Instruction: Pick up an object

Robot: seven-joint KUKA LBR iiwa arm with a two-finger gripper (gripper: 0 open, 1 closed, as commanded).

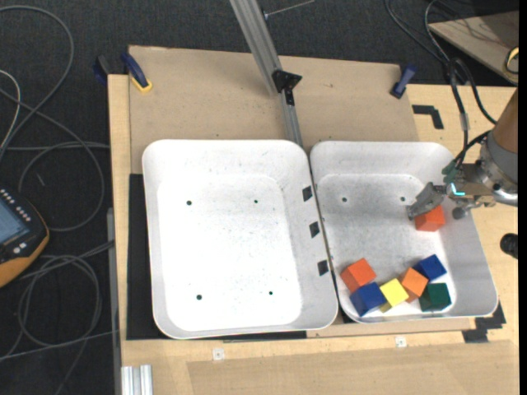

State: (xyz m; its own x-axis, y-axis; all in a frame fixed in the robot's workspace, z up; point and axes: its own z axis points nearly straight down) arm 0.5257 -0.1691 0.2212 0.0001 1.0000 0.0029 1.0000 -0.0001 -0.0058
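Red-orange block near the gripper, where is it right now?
The red-orange block is in the right bin, toward its right wall, at the tip of the gripper and apart from the block cluster at the bin's near edge.

Blocks [395, 285] clustered in right bin [486, 262]

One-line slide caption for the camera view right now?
Claw over the right bin, red-orange block at its tip; six blocks clustered near the front wall.

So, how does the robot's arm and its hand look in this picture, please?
The arm enters at the right edge: a rounded grey body with an orange band near the top. Below it sits a grey metal wrist section with a small teal light. The hand is dark grey with two short fingers. Black cables run along the bench behind the arm.
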